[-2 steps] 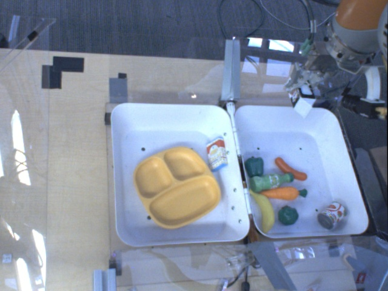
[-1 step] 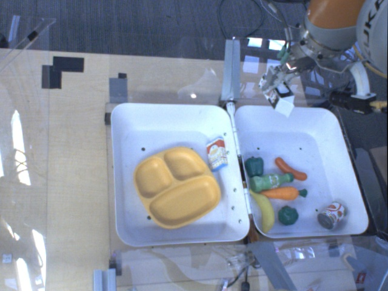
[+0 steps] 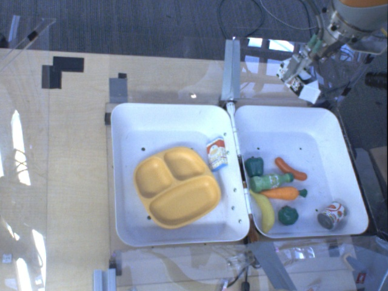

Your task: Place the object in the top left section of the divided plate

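A: Banana (image 3: 264,211) first, closest to the lens, well right of the divided plate (image 3: 176,187), in the right bin (image 3: 315,135).

B: And next to it?

A: Round green vegetable (image 3: 288,215) just past the banana, further from the plate. Printed can (image 3: 331,215) lies on its side further still, in that bin's near corner.

B: Rest of the cluster?

A: Carrot (image 3: 283,193), green bottle (image 3: 271,181), green pepper (image 3: 254,165) and orange-red chili (image 3: 291,168), all right of the plate across the bin wall. Bottle and carrot lie nearly side by side, maybe touching, can't tell.

B: The plate itself?

A: Yellow, three sections, flat in the left bin (image 3: 124,162). Two small sections are on the plate's far side, the big one on its near side. The top left section (image 3: 151,174) shows plain yellow.

B: Which is the task object?

A: Can't tell for sure. A small carton (image 3: 217,153) lies tilted just off the plate's far-right rim, in the same bin, touching or nearly touching it. It's the one item that shares a bin with the plate.

B: Gripper?

A: Gripper (image 3: 297,71) is well up and right of the plate, above the bench beyond the right bin's far edge, on the grey arm (image 3: 351,17) with the orange band. Wide or narrow, can't tell, too small and cluttered with cables. I see no item in it.

B: Anything else?

A: Grey post (image 3: 230,71) stands beyond the plate, where the bins meet.
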`<action>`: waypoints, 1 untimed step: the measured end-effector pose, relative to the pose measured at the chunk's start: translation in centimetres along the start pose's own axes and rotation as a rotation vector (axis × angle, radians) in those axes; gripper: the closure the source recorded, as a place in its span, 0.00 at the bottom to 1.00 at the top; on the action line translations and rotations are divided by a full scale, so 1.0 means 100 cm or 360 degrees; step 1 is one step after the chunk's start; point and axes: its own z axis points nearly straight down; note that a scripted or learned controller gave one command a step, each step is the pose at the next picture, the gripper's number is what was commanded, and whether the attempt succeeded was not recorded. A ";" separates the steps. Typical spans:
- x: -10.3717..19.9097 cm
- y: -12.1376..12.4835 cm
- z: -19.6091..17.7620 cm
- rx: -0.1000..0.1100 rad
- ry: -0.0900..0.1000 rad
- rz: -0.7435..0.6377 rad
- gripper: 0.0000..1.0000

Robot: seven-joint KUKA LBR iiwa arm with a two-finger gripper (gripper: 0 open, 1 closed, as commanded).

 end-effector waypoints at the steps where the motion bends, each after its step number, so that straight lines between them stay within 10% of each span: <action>1: 0.000 0.000 0.000 0.0000 0.0000 0.0000 0.00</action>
